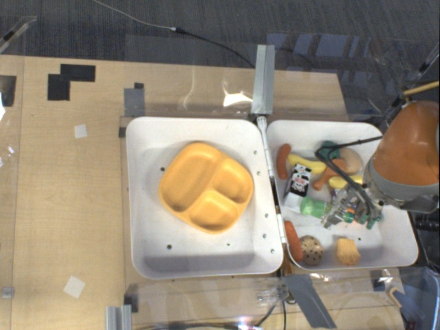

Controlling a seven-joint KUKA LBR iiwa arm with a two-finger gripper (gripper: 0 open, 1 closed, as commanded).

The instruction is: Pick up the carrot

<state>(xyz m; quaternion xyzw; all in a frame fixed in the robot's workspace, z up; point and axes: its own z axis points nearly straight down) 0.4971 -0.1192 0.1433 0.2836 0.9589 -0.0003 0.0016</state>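
The right bin holds several toy foods. An orange-red tapered piece that I take for the carrot lies along the bin's upper left wall. A similar orange-red piece lies at the lower left, beside a brown speckled ball. My gripper hangs over the middle of the right bin, just right of a green item and well to the right of both orange-red pieces. The arm's orange band covers the bin's right side.
Around the gripper lie a yellow banana, a black-and-white carton, a small orange piece, a tan round item and a yellow-orange wedge. The left bin holds an orange divided plate.
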